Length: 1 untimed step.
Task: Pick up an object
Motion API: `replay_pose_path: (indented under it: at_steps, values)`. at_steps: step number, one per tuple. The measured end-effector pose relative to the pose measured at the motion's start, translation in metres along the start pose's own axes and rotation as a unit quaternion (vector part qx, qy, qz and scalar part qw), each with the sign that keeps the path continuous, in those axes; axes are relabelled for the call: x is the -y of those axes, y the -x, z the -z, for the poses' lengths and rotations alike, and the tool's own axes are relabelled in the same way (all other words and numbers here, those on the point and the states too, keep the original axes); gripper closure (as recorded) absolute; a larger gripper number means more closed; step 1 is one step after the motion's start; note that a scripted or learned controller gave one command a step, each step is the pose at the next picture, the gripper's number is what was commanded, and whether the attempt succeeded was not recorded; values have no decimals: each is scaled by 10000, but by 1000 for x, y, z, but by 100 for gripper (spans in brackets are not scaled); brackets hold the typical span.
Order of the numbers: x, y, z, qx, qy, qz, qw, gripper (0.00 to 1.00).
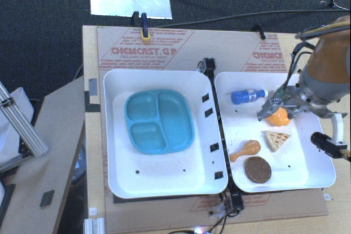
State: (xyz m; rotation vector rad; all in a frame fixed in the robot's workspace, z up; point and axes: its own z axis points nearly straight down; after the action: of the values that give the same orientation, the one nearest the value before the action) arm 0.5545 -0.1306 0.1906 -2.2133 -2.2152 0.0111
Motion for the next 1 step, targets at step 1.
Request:
replay_pose_path:
  at_steps: [1]
  values:
    - [-3,0,7,10,65,15,10000,0]
